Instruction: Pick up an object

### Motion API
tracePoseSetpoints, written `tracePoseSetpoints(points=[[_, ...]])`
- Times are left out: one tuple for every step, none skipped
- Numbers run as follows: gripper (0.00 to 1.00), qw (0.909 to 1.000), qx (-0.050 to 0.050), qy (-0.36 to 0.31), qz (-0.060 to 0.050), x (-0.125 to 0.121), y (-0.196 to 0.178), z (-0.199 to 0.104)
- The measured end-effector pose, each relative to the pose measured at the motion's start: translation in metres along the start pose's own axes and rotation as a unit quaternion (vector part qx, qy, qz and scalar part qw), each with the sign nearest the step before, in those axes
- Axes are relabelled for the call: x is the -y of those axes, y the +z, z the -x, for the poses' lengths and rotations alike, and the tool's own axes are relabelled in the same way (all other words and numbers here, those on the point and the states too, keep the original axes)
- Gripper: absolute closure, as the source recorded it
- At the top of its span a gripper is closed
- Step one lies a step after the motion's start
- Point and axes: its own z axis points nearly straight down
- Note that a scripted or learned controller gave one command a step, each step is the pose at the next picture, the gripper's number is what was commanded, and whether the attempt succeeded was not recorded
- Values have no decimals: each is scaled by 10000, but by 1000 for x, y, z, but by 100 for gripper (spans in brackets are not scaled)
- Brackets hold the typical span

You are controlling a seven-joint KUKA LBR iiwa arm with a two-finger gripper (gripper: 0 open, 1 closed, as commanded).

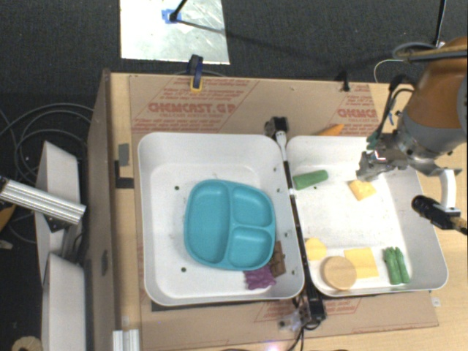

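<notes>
Camera view: arm comes in from the right, orange band above a grey wrist, bent down into the right bin. Gripper sits low over the bin's far half, tip just above a small yellow wedge; looks like it's touching or nearly so, can't be sure at this resolution. Can't tell the gripper's state either.

Beside the gripper toward the divider: a green cylinder, smooth, lying tilted. Nearer the camera from the gripper, along the bin's front edge: flat tan wooden disc, flat yellow square, a round yellow piece, a pair of green sticks.

Well away, in the left bin: teal plastic divided plate, glossy, three compartments. A purple lump and a brown piece sit at its front rim.
</notes>
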Motion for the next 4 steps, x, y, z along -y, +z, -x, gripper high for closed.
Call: tracePoseSetpoints(points=[[100, 10000, -1, -40, 21, -32, 5, -54], [100, 10000, 10, 10, 12, -22, 1, -1], [0, 10000, 5, -15, 11, -22, 1, -4], [0, 10000, 1, 12, -24, -10, 101, 39]])
